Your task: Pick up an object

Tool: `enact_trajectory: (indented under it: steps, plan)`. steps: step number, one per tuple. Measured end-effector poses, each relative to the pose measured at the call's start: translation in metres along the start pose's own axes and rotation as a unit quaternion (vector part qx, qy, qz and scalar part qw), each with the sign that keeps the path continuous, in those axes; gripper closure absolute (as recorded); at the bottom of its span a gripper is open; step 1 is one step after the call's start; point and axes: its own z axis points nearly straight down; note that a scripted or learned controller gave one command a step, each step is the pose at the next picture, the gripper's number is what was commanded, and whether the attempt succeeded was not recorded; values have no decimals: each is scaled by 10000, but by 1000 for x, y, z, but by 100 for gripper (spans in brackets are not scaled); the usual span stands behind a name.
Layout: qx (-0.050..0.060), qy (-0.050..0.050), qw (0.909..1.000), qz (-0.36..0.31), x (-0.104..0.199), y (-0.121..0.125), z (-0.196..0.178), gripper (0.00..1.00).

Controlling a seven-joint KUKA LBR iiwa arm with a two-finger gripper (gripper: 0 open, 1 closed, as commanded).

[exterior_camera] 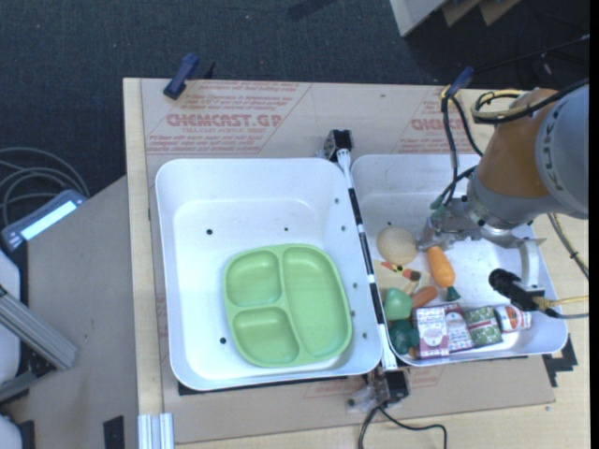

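Observation:
The right bin (pixel 412 181) holds a heap of small things. A beige round object (pixel 397 244) lies at its left, with an orange carrot-like piece (pixel 440 267) beside it. Toward the front are a smaller orange piece (pixel 424 296), two green objects (pixel 399 304), a printed carton (pixel 433 331) and a labelled bottle (pixel 489 323). My gripper (pixel 439 234) hangs low in this bin, just behind the carrot-like piece and right of the beige object. The grey wrist and orange band (pixel 513 162) rise behind it.
In the left bin (pixel 187 195) lies a light green divided plate (pixel 284 303). A black clip (pixel 340 142) sits where the bins meet at the back. A black part (pixel 511 288) of the arm hangs over the right bin's right side. Cables run along the right edge.

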Motion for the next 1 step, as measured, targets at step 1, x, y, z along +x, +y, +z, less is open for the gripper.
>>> enact_trajectory:
  steps: [1]
  plan:
    - [-11, -6, 10000, 3, 60, -19, -100, 100]
